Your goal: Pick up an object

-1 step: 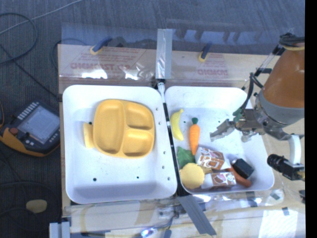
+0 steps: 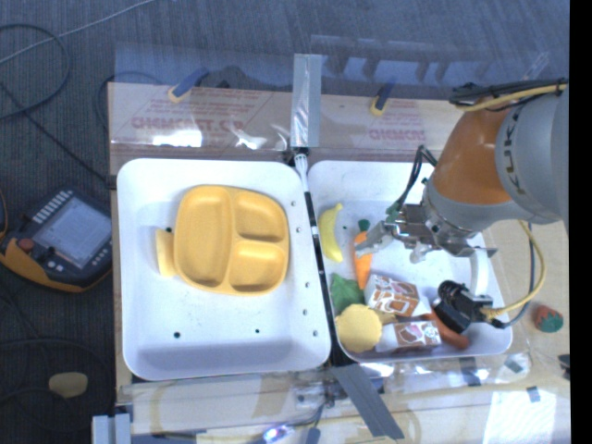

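Here the arm (image 2: 504, 160) reaches in from the right edge of the frame, its gripper (image 2: 400, 232) low over the middle of the right bin (image 2: 499, 340), though I cannot tell whether it grips anything. Just left of it lie a carrot (image 2: 363, 259) and a banana (image 2: 330, 232), with a yellow ball (image 2: 358, 326) and snack packets (image 2: 392, 296) toward the bottom of that bin. The left bin (image 2: 139, 340) carries a yellow divided tray (image 2: 231, 239).
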Available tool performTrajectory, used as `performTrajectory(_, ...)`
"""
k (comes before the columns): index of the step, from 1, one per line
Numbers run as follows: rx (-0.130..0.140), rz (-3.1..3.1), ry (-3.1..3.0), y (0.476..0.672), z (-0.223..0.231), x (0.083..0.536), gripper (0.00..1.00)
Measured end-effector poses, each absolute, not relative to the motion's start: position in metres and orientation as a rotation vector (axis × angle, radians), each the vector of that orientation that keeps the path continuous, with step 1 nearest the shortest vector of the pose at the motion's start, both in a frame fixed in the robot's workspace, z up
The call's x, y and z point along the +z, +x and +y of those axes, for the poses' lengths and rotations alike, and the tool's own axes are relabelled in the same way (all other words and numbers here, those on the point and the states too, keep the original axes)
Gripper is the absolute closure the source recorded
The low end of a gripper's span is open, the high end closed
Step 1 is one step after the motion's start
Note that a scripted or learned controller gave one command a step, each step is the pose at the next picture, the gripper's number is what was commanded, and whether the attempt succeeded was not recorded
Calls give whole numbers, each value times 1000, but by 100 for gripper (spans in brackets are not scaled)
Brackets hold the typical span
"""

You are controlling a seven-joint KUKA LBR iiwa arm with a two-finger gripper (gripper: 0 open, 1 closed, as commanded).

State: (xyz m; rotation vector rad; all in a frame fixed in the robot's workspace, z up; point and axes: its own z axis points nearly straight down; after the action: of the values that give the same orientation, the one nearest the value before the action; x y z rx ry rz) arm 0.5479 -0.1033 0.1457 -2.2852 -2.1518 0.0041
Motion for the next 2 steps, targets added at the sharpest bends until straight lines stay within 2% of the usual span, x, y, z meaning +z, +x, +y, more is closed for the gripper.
performTrajectory(1, -6, -2338, -2109, 577, -97, 90, 0)
performTrajectory(2, 4, -2114, -2323, 571, -116, 167, 0)
